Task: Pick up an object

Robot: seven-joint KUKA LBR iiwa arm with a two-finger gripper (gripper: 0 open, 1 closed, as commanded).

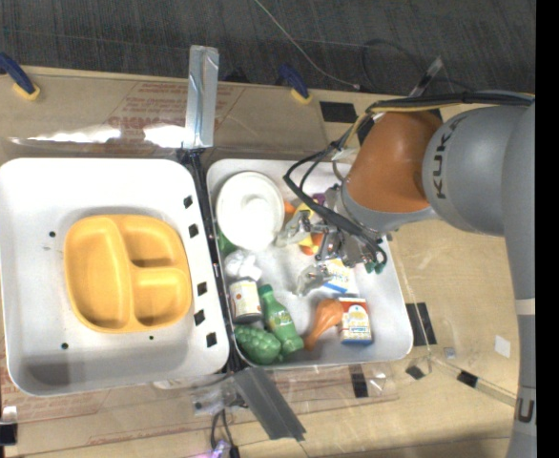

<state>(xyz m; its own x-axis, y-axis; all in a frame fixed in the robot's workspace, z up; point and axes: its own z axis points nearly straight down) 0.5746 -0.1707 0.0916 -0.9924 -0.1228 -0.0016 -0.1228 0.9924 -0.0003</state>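
Observation:
My gripper (320, 254) reaches down into the right bin (394, 332), over the middle of its clutter, below the orange band of the arm. Under and around it lie small packets and a clear wrapper (316, 277). A white bowl (249, 208) sits at the bin's back left. Toward the front are a small jar (245, 301), a green bottle (279, 318), a green bumpy toy (258, 343), an orange carrot-like toy (323, 319) and a small carton (356, 322). The wrist hides the fingertips.
The left bin (31, 256) holds a yellow divided tray (127, 271). A metal clip (201, 93) stands at the back between the bins, and blue clamps (17, 74) hold the cardboard. Cables run over the arm's wrist.

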